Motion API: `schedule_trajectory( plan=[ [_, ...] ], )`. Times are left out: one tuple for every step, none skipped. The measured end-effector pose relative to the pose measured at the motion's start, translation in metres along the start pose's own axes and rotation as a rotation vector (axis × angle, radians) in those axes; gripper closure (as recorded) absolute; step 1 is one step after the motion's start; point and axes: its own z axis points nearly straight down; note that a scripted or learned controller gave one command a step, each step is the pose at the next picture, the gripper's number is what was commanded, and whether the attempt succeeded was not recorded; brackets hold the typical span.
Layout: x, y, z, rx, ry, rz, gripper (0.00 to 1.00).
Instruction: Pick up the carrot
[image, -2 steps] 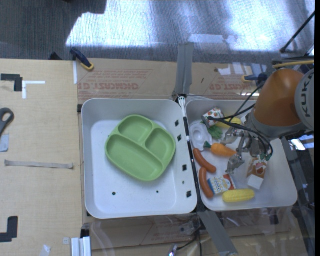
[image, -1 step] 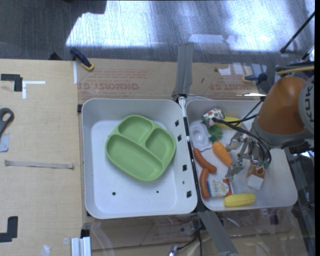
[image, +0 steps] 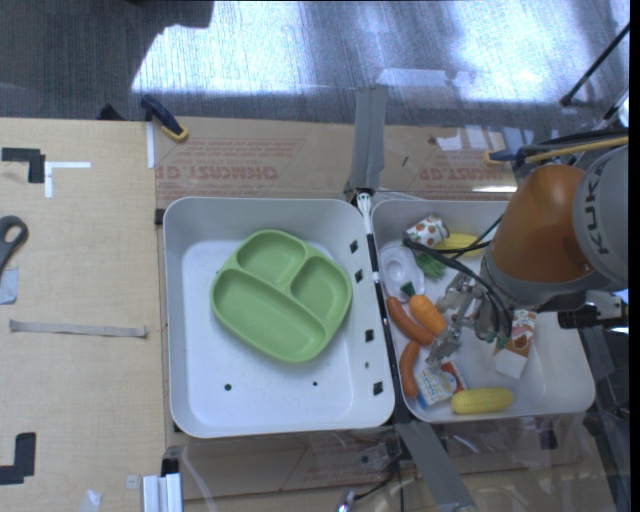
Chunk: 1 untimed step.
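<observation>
Here, a bench (image: 80, 260) of pale wood, bearing two white bins side by side. Left bin (image: 200, 400): holds a green plate (image: 282, 294) with three compartments, lying slightly left of centre. Right bin (image: 570, 385): crowded with small items. Reaching in from the right, the arm (image: 545, 230), grey with an orange band, hanging over the right bin's middle. Below the band, the gripper (image: 455, 335), low among the items, pointing down and left; cannot tell how far apart the fingers stand, and nothing visibly between them. Just left of the gripper, the carrot (image: 427, 313), orange, lying at a slant with a green tip at its upper end, near the bin's left wall. Beside the carrot on its left, a sausage (image: 403, 320), reddish, roughly parallel. Lower down, a second sausage (image: 408, 368) near a small carton (image: 436, 384). Along the bin's front wall, a corn cob (image: 481, 401), yellow. Toward the back, a spotted mushroom (image: 427, 232) just beside a banana (image: 459, 241). Under the arm's right side, a juice box (image: 519, 334).
</observation>
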Motion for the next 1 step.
schedule_trajectory(
  plan=[
    [-0.0022,0.0011,-0.0102,0.000,-0.006,-0.003,1.00]
  ],
)
